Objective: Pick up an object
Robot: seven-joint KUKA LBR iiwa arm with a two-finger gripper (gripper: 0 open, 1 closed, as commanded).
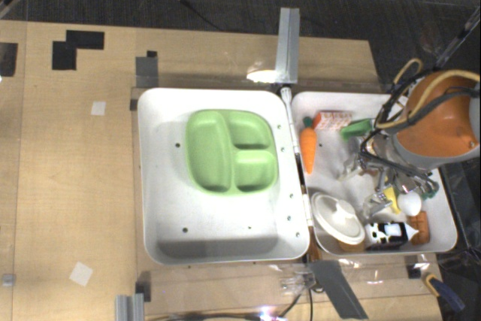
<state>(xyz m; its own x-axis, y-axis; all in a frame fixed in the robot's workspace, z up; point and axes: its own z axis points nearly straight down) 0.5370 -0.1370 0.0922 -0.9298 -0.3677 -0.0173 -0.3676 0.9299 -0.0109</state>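
My gripper (381, 188) is lowered into the right bin (449, 237), under the arm's orange band (440, 124). Around it lie several small objects. An orange carrot (308, 149) rests by the bin's left wall. A white bowl (337, 220) sits at the front left. A green piece (355, 129) and a red-and-white packet (334, 119) are at the back. A yellow item (390, 200) lies right at the gripper, partly hidden by it. A white egg-like ball (410, 204), a black-and-white item (387, 234) and a brown piece (421, 228) sit at the front right.
The left bin (161, 237) holds a green divided plate (229, 150). A metal post (288, 45) stands behind the wall between the bins. Cables (394, 98) loop off the wrist over the right bin's back right. Wooden bench (68, 184) stretches to the left.
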